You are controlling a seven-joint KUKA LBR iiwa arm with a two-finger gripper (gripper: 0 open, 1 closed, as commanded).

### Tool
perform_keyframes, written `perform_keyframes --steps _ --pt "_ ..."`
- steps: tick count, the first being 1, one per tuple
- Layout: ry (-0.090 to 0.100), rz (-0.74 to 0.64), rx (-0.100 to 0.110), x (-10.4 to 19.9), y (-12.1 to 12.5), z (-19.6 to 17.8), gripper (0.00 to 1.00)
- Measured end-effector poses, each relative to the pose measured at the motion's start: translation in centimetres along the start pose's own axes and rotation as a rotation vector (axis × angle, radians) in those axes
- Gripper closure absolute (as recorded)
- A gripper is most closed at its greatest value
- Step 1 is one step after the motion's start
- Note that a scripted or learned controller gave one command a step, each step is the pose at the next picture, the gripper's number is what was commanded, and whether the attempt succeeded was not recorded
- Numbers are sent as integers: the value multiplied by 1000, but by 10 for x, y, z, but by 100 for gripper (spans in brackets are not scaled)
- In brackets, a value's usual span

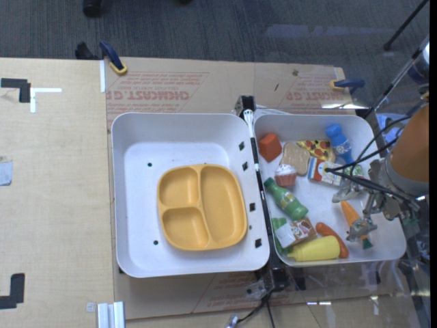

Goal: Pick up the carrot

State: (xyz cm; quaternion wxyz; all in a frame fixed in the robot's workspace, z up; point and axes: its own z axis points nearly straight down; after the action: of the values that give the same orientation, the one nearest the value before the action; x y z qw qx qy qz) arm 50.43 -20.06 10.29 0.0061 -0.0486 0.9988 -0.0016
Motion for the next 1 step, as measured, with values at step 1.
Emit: perform_keyframes --steps 1 --pt "-7 -4 3 -4 0 -10 100"
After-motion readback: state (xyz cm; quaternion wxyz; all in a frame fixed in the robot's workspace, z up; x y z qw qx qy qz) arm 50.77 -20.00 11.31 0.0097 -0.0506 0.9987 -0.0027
